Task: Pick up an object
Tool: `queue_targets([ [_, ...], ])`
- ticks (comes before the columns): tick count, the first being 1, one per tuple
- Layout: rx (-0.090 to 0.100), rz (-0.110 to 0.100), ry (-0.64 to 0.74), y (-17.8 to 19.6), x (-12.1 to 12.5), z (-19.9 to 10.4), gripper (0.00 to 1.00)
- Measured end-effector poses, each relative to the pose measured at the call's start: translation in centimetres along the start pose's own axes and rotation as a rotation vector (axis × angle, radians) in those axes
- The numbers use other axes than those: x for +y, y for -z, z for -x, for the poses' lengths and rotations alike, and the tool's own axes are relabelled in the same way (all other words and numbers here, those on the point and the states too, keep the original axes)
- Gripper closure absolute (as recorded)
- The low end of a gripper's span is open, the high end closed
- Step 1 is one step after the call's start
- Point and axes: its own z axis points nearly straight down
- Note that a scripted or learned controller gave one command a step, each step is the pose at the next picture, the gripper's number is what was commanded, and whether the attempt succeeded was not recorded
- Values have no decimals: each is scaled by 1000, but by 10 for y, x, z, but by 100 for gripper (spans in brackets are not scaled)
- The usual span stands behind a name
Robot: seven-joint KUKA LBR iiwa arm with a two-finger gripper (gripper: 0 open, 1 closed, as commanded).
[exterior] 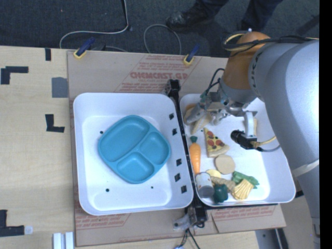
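Claw (pixel 198 116) tips blurred against banana (pixel 190 111)

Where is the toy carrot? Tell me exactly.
The carrot lies in the right bin, along its left wall beside the divider, just left of the pizza slice and below the gripper.

One fixed overhead camera, slanted down on both white bins (pixel 83 154), arm (pixel 290 92) from right.

You're looking at the tabletop (pixel 31 139) carrying a cardboard sheet (pixel 145 74), clamped at the far edge; two white bins, left bin (pixel 85 139) and right bin (pixel 277 175), are sitting touching on it.
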Motion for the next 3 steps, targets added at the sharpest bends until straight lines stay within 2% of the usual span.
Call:
queue_targets([
  [1,2,-12,-1,8,-3,0,100],
  [2,0,-3,0,9,-1,0,0],
  [3,2,0,1,-11,19,10,0],
])
